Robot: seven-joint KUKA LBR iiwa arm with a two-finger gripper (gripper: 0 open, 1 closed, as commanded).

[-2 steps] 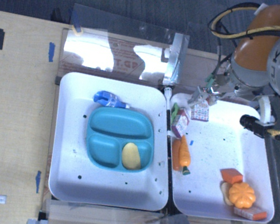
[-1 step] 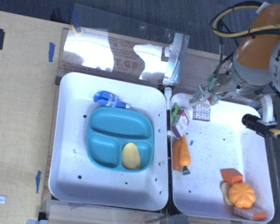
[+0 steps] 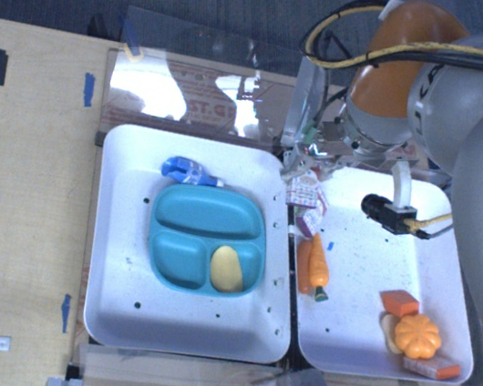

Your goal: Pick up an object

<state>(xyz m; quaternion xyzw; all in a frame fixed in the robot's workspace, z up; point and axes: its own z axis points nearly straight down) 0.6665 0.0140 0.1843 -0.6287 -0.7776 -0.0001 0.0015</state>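
From my station I see the hand [image 3: 308,173] low over the back edge of the two bins, right at the divider where the left bin [image 3: 114,285] meets the right bin [image 3: 346,335]. Its metal parts and cabling blur together there, so I cannot tell whether it is released or clenched, and I see nothing clearly caught in it. A small pink and white packet [image 3: 307,196] sits directly under the hand, close enough that I cannot say whether the two touch.

Just in front of the hand, toward me, a toy carrot [image 3: 312,263] lies in the right bin along the divider, its green stub pointing to the near side. Farther from the hand, in the near right corner of that bin, I see an orange toy pumpkin [image 3: 418,335] with a red-orange block [image 3: 400,303] just behind it and a flat reddish piece [image 3: 433,367] just in front of it; the three sit bunched together.

To the hand's left, the left bin carries a teal divided tray [image 3: 191,216]. A yellow, egg-shaped item [image 3: 227,269] rests in the tray's near right compartment. A small blue item [image 3: 188,170] lies against the tray's far edge, between tray and bin wall.

Both bins stand on the pale wooden tabletop [image 3: 14,221].
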